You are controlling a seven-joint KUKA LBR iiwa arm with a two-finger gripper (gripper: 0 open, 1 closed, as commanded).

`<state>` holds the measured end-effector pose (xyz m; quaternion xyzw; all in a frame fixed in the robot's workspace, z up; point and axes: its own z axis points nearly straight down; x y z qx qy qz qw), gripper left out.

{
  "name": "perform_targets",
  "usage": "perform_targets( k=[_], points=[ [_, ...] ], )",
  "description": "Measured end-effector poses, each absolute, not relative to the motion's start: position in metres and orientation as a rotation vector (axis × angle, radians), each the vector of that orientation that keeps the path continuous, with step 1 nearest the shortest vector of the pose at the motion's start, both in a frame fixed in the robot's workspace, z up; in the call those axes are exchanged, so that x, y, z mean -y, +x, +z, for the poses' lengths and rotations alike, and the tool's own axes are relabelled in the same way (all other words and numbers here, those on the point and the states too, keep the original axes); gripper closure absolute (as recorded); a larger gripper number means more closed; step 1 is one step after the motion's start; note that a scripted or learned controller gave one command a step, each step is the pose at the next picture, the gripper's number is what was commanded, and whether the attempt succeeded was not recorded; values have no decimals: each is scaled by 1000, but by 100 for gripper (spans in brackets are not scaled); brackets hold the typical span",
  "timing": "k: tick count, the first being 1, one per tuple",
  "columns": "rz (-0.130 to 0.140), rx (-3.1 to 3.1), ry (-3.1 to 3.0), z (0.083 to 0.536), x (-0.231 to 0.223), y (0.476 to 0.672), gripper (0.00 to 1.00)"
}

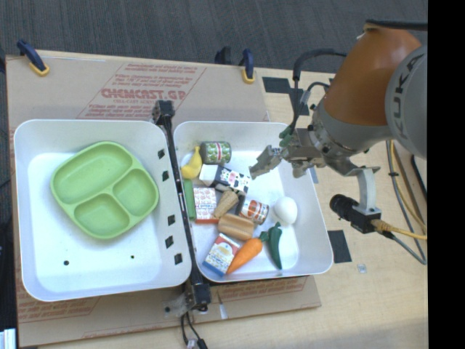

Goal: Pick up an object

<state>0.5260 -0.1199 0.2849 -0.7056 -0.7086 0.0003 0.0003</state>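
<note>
Toys (240, 209) crowd right bin (309, 227) (arm (363, 100) above).

Bright, even overhead light; soft shadows; mild glare on white bins (29, 282); slightly soft focus

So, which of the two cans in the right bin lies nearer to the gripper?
The red-labelled can, beside the white egg; the green can lies further from the gripper.

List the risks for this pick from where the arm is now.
1. The toys in the right bin lie packed together: closing on the carrot may also catch the small carton touching it.
2. The white egg is smooth and round and may slip out.
3. The pincer hangs over the bin's upper right; a descent there may meet bare floor.
</note>
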Motion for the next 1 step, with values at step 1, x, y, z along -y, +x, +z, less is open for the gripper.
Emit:
perform_targets(
  k=[1],
  points=[
    [1,2226,-2216,285,120,526,0]
  ],
)
